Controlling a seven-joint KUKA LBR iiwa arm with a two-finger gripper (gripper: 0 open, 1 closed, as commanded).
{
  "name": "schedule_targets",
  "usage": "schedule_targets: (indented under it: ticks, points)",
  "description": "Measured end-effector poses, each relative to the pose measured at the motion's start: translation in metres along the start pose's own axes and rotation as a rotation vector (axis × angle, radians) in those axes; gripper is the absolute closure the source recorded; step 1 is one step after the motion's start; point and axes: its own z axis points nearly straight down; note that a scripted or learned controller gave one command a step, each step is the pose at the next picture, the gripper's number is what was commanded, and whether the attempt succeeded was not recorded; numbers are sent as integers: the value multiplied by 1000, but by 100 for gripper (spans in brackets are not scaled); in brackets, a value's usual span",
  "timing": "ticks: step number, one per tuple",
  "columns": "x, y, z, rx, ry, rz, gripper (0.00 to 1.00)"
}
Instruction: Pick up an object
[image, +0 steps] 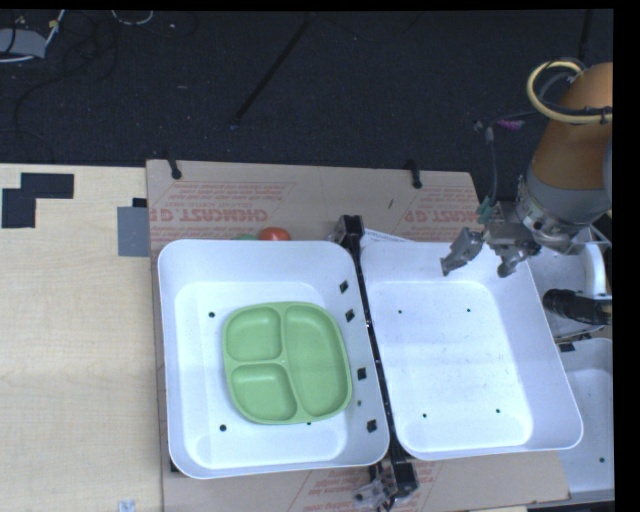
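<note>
The arm (572, 150) came in from the right side of the view, grey with its orange part at the top right corner. Its hand (485, 255) hung above the far rim of the right bin (560, 400), near that bin's far right corner. The two fingers (458, 252) were spread wide apart, one pointing toward the left and the other lower to the right, and nothing was between them.

The left bin (190, 300) held a green plate (287, 362) with three compartments. The plate lay flat on the bin floor, a little toward the right wall of the bin and nearer to the front. It was well apart from the hand, with the black divider (366, 340) between the two bins lying in between.

Behind the left bin, just beyond its far rim, a small red-orange object (274, 235) showed; it was perhaps a ball or a toy fruit, but most of it was hidden by the rim, so I cannot tell.

Both bins stood on a sheet of cardboard (300, 205) with red printed letters, and the cardboard lay on the pale wooden bench (70, 350).
</note>
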Motion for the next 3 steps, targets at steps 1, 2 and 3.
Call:
schedule_targets:
  ticks: [1,2,3]
  points:
    - [0,2,-7,-13,-2,-1,0]
    - [7,9,44,-6,0,-3,0]
    - [4,9,89,-6,-1,-2,0]
